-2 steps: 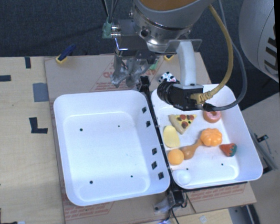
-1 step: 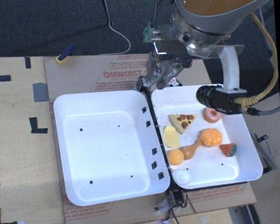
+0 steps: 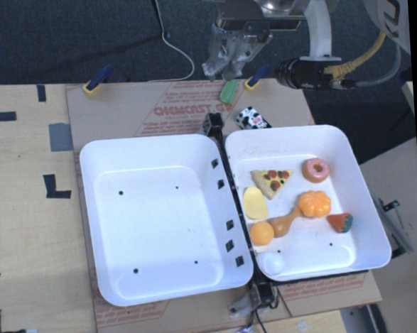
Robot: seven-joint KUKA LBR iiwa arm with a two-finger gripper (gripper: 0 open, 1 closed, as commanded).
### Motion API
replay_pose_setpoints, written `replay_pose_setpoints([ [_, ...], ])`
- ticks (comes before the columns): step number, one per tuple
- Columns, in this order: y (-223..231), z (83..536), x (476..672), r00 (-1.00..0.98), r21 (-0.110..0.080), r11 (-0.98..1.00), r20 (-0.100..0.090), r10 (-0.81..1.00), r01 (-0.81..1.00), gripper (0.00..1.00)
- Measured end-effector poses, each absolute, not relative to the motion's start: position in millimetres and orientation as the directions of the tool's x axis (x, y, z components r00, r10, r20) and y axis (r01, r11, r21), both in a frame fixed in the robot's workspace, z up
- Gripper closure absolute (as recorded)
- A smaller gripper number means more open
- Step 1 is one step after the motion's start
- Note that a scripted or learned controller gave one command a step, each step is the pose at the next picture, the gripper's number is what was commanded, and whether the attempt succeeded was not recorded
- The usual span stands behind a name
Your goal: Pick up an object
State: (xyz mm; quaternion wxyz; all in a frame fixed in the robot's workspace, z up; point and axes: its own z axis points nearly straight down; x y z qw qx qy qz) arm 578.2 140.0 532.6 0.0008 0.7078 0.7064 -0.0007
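The right bin (image 3: pixel 350 152) holds several toy foods: a pizza slice (image 3: pixel 272 180), a pink donut (image 3: pixel 315 169), a pale yellow oval piece (image 3: pixel 254 203), an orange pumpkin (image 3: pixel 314 204), an orange ball (image 3: pixel 261 232), a tan drumstick-like piece (image 3: pixel 287 221) and a red piece with a green end (image 3: pixel 340 223). A white piece (image 3: pixel 274 263) lies at the bin's near edge. My gripper (image 3: pixel 229 60) hangs high behind the bins, over the cardboard near the divide between them, well away from the toys. Nothing shows in its grasp.
The left bin (image 3: pixel 97 205) sits beside the right one. A green piece (image 3: pixel 228 92) and a black-and-white toy (image 3: pixel 251 118) lie on the cardboard behind the right bin. Blue clamps (image 3: pixel 98 79) (image 3: pixel 257 75) hold the cardboard. A cable (image 3: pixel 175 47) trails at the back.
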Motion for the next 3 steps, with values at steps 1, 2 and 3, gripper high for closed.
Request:
replay_pose_setpoints([
  [1, 161, 535, 545.7, -0.004, -0.002, 0.004, 0.0, 1.0, 1.0, 1.0],
  [2, 187, 535, 494.3, -0.006, -0.002, 0.006, 0.0, 1.0, 1.0, 1.0],
  [3, 121, 535, 496.3, 0.005, -0.001, -0.005, -0.001, 1.0, 1.0, 1.0],
])
